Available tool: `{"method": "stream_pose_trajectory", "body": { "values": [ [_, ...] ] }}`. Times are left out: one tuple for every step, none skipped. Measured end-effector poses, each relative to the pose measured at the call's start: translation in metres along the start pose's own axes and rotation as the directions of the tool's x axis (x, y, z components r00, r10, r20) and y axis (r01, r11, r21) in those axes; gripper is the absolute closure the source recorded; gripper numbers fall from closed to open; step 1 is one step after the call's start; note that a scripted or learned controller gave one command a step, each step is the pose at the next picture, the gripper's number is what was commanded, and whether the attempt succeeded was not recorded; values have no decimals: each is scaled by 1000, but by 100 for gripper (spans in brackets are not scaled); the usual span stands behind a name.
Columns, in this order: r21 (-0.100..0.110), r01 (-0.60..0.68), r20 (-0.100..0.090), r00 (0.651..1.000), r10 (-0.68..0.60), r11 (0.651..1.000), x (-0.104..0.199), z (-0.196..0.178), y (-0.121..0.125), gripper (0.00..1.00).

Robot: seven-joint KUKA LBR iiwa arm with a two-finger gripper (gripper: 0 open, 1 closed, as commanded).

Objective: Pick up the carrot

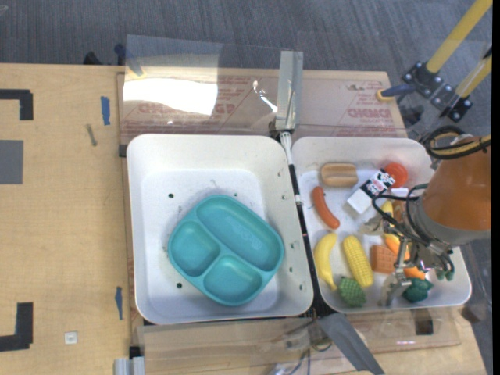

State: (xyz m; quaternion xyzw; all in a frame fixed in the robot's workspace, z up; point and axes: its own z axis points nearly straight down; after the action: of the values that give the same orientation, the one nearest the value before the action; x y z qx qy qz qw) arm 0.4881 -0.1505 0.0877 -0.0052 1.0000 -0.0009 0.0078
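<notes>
In the camera view, the right bin (461,291) holds the toy food. We take the carrot (416,273) to be the small orange piece with a green tuft, in the bin's 5 o'clock corner, though the arm's wrist covers much of it and we may be misreading it. The gripper (402,276) hangs right over that spot, just at the carrot's 9 o'clock side. The tool is too cluttered and dark here, so we cannot tell if it is spread or closed, and nothing shows clearly as clamped.

An orange block (382,258) sits just at 10 o'clock from the gripper, with the corn (358,260) and banana (324,258) further toward 9 o'clock. The teal plate (225,248) lies in the left bin (141,209), well apart.

To do this step well, we judge the grip should close across the carrot's narrow width, centred on its body, and stay clear of the orange block so that it does not take the wrong piece. The bin wall is close at 5 o'clock, so the descent should be straight down.

The green tuft lies at the 6 o'clock end, so we judge the long axis runs roughly 6 to 12 o'clock, with the tip pointing toward 12 under the wrist.
</notes>
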Motion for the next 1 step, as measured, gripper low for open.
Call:
{"method": "stream_pose_trajectory", "body": {
  "values": [
    [-1,2,-5,1000,-2,1000,1,-10,1,100]
  ]
}}
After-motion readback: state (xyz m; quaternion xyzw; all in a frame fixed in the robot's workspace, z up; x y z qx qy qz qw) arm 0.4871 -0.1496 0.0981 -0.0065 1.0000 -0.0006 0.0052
